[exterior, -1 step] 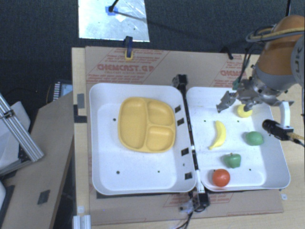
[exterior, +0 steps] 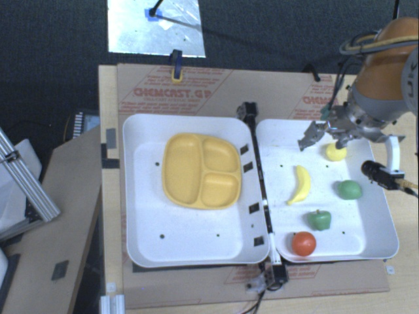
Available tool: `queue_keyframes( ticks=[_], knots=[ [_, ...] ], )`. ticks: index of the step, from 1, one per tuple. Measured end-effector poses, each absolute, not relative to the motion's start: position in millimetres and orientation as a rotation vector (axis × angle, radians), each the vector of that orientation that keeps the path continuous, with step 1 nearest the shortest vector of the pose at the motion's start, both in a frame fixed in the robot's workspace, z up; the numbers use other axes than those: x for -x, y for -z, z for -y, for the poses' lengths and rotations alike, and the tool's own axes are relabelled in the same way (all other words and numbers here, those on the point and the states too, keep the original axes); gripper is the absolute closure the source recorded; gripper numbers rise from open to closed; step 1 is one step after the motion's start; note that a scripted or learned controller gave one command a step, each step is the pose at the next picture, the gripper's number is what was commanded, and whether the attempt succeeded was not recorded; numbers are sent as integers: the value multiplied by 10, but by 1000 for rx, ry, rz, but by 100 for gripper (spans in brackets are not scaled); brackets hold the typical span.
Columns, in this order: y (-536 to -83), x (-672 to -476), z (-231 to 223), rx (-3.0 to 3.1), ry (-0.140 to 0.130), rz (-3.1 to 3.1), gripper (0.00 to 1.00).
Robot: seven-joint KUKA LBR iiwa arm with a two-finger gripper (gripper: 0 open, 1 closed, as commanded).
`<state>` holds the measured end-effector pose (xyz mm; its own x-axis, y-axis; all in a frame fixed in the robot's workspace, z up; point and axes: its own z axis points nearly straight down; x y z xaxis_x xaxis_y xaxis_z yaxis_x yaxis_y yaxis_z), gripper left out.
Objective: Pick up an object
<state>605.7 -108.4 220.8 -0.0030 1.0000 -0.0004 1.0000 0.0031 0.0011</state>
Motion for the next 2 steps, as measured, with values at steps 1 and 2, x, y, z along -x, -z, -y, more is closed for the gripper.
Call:
queue_keyframes(
  ticks=[1, 2],
  knots=[
    [-1707, -6050, 1186, -2222, 3, -2223, 0],
    [-1267, -6097, 1222, -2223, 2, -2223, 0]
  ],
)
